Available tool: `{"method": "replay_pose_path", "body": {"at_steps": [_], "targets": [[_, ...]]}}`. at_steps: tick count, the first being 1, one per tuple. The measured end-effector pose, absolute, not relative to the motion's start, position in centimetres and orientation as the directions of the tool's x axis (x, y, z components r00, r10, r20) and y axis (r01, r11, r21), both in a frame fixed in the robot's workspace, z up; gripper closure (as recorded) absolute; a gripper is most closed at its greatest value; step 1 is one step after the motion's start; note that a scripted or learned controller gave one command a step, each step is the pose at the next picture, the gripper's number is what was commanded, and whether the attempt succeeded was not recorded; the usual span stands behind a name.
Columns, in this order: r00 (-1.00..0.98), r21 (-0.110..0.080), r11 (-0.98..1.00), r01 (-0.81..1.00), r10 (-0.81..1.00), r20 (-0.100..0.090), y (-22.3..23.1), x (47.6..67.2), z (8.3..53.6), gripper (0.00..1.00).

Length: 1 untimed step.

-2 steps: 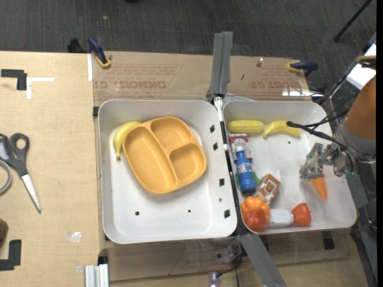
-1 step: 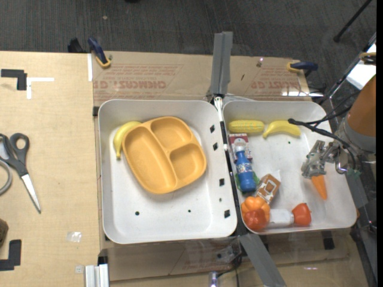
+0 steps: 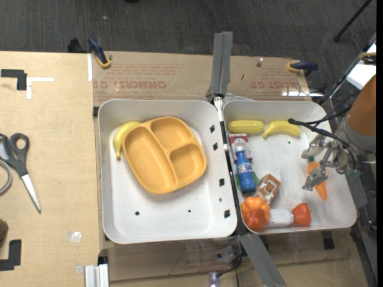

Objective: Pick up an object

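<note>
Two white bins sit side by side on the tabletop [image 3: 48,178]. The left bin [image 3: 119,220] holds one yellow plate [image 3: 163,154] with three parts, and one banana [image 3: 121,135] touching its left edge. The right bin [image 3: 335,220] holds one corn [image 3: 246,126], another banana [image 3: 281,128], one blue bottle [image 3: 243,166], one snack pack [image 3: 268,188], one orange pepper [image 3: 255,213], one red piece [image 3: 301,214] and one carrot [image 3: 318,181]. The tool [image 3: 318,166] is low over the carrot. Its fingers look spread apart, gripping nothing. One pair of scissors [image 3: 21,163] lies on the tabletop.
</note>
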<state>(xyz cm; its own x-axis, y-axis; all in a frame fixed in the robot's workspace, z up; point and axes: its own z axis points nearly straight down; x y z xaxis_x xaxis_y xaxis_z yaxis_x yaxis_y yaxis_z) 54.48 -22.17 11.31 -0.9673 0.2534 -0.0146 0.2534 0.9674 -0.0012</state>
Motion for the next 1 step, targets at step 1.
{"method": "replay_pose_path", "body": {"at_steps": [1], "targets": [[-0.967, -0.002, 0.968, 0.252, 0.252, -0.02, -22.22, 54.63, 12.32, 1.0]]}}
